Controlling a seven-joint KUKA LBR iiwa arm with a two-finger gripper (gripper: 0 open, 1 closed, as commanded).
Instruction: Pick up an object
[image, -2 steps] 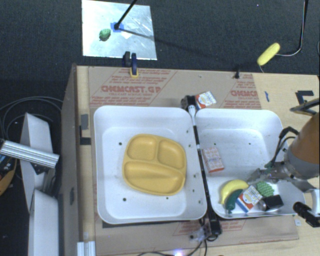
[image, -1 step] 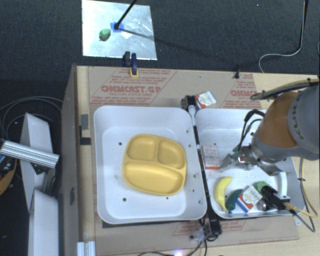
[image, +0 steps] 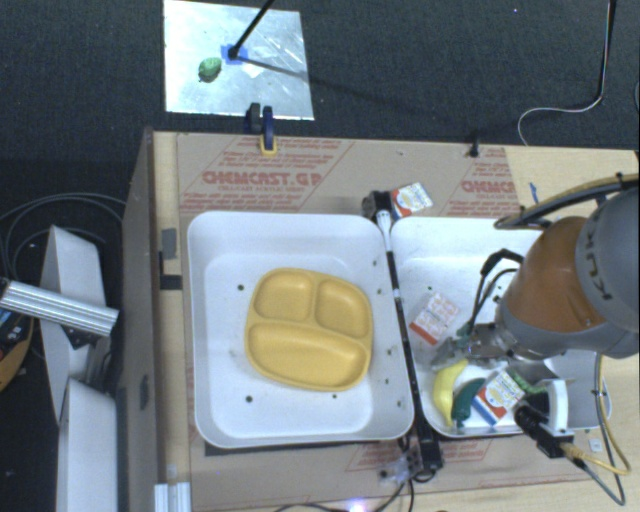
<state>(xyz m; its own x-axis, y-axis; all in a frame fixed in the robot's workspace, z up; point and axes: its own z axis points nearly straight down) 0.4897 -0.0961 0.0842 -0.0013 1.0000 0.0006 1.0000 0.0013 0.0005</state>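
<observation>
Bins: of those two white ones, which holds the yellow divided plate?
The left bin, away from the arm. The yellow plate lies flat in its middle, while the right bin holds small items such as a banana.

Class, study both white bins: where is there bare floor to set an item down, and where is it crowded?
Left bin: bare floor rings the yellow divided tray, widest along its left and near sides. Right bin: the far part is bare, between the far wall and the small printed packet. Its near part is crowded: the banana, a green item, a red-and-white packet and the arm.
</observation>
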